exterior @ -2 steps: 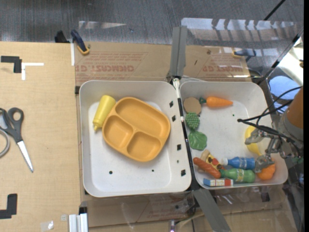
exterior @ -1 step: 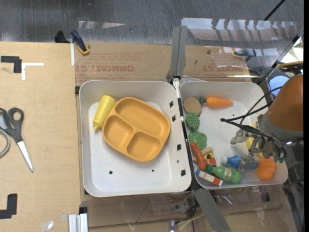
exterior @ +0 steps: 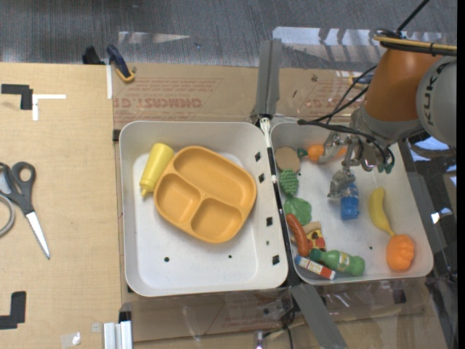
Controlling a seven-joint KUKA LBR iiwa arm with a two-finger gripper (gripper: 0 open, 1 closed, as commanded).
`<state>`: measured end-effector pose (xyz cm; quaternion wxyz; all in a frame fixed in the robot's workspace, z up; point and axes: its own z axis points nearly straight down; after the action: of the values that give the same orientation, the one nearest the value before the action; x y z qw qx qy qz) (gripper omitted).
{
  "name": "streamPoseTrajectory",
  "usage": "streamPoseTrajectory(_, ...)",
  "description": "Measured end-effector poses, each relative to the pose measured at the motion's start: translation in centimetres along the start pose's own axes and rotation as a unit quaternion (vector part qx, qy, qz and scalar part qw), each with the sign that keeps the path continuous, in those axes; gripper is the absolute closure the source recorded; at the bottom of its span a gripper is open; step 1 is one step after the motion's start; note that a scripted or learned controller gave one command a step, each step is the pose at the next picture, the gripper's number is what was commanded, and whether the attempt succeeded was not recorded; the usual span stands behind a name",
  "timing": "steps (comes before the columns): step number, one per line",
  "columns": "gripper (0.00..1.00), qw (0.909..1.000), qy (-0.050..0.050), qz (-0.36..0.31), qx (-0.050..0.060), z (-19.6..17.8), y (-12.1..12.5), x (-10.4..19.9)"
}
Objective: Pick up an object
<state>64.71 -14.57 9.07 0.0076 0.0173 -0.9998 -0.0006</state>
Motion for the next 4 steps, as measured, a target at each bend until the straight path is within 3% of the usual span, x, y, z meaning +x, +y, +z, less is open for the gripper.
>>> streamPoseTrajectory(1, 0.0, 0.9996, -0.01, -0.026, 0.001, -0.2, -1.2, 5.1)
streamPoseTrajectory(2, 0.0, 0.9996, -0.009, 0.028, 0.001, -0.1, -6.3, 10.3)
streamPoseTrajectory(3, 1.0, 0.9996, -0.012, 0.026, 0.001, -1.1, -6.2, 10.1)
streamPoseTrajectory(4, 1.0, 0.9961, -0.02, 0.086, 0.002, -0.4, -0.4, 16.2)
